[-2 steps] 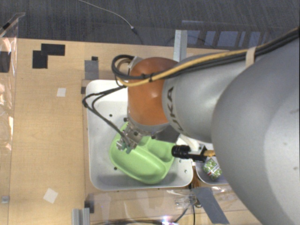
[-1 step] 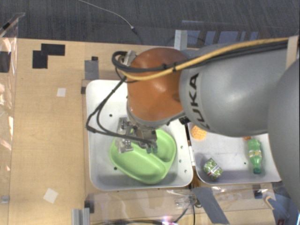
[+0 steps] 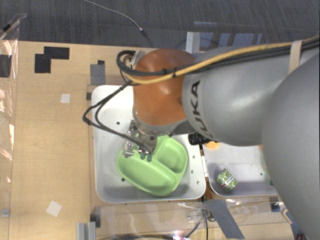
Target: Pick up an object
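Risk noted: the pale green moulded plastic tray with 2 compartments [image 3: 155, 171] lies tilted in the left shallow white bin [image 3: 107, 134], lower centre of the frame, and its smooth curved wall could slip off the fingertips or tip the tray against the bin wall if contact is only at the rim. The 2-finger gripper [image 3: 137, 149] sits directly over the tray's upper left edge, under the orange wrist band [image 3: 157, 91]; metal parts appear to touch the rim, but whether the fingers are apart or together cannot be told. A small green-and-white object [image 3: 226, 179] rests in the right shallow white bin [image 3: 240, 189], well apart
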{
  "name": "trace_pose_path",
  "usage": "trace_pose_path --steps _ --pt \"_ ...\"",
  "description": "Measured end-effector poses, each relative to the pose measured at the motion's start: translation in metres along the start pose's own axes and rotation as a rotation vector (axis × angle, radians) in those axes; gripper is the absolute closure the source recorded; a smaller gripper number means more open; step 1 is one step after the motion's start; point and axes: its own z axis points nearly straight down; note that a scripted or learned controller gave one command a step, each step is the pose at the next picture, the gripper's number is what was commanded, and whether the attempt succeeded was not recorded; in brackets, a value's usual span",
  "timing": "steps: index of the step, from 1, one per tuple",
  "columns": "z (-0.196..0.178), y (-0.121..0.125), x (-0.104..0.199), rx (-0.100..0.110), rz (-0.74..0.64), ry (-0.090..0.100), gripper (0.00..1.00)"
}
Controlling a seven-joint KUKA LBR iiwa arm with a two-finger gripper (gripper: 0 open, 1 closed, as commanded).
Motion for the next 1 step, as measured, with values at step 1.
trace_pose_path --steps 1 --pt "-0.012 -0.0173 0.0046 -0.001 -0.644 -0.001 1.0"
